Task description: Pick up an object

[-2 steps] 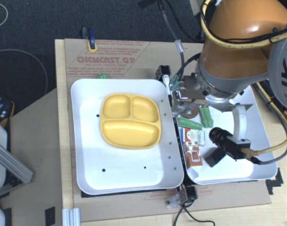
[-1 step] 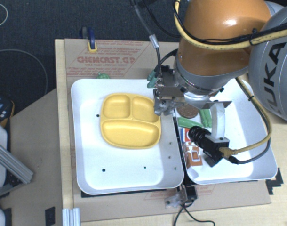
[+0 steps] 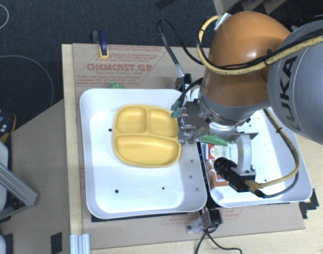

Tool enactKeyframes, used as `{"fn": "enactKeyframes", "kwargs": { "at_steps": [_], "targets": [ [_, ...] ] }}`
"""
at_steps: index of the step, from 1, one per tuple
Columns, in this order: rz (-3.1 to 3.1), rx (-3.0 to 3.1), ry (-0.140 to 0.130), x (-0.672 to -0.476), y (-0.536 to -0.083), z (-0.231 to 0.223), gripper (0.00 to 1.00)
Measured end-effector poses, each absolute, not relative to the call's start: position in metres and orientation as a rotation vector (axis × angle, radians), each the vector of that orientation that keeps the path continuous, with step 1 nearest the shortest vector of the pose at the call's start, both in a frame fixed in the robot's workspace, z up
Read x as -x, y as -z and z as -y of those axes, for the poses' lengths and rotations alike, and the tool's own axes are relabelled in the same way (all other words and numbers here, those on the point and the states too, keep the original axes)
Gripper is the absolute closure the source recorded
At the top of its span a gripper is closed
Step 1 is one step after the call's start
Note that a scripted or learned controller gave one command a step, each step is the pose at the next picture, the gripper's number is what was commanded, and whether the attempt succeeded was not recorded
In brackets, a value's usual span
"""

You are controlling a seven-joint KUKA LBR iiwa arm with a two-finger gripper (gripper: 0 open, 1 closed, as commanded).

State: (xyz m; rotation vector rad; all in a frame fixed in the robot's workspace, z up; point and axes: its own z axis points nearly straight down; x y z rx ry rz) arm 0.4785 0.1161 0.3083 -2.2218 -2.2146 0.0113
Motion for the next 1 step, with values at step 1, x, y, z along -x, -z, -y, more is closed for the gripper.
{"fn": "enactKeyframes", "kwargs": {
  "at_steps": [1],
  "targets": [
    [2.223,2.237,0.023,-0.4804,-0.4516,-0.0527,1.00]
  ]
}}
